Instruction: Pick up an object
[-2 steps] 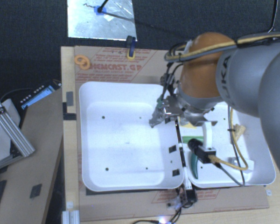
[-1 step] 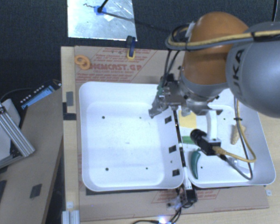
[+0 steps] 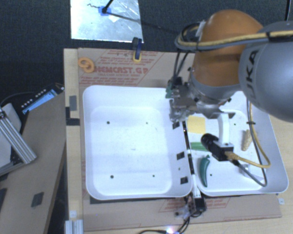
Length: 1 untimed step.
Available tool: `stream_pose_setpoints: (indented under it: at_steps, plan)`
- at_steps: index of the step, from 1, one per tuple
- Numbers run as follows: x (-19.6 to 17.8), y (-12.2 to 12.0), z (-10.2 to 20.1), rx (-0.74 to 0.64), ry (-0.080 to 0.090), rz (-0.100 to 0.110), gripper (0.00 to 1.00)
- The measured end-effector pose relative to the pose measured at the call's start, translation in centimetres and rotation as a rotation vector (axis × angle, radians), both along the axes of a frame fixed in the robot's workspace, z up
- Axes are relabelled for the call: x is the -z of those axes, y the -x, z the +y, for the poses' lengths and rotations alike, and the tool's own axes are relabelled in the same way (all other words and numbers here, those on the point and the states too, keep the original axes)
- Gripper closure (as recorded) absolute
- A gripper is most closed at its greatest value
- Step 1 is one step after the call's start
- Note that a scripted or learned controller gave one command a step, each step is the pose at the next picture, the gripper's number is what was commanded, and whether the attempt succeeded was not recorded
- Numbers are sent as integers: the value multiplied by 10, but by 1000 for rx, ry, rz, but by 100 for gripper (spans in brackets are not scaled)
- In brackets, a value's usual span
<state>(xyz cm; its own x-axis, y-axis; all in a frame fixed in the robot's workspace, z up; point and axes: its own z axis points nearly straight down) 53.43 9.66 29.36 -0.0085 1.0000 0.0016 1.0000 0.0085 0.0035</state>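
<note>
My gripper [image 3: 177, 115] hangs low over the left edge of the right bin [image 3: 276, 172], close to the divider between the two bins. Just to its right a flat yellow square [image 3: 196, 126] lies on the bin floor. Nearer the front lies a dark green pepper-shaped piece [image 3: 204, 168], with a lighter green piece [image 3: 196, 146] above it, partly hidden by the robot's wrist parts. A pale beige corn-like piece [image 3: 245, 140] rests toward the right side of that bin. The large grey and orange arm covers the back of the right bin.
The left bin [image 3: 90, 130] sits beside the gripper on a cardboard sheet [image 3: 117, 69]. A yellow ring [image 3: 86, 65] and a blue-yellow clamp [image 3: 136, 49] lie at the sheet's back edge. A shiny foil sheet [image 3: 106, 13] lies behind.
</note>
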Motion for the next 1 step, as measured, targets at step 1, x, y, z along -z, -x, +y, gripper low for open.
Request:
stream_pose_setpoints:
  at_steps: [1]
  plan:
    - [-99,-16,-24,4,0,-10,100]
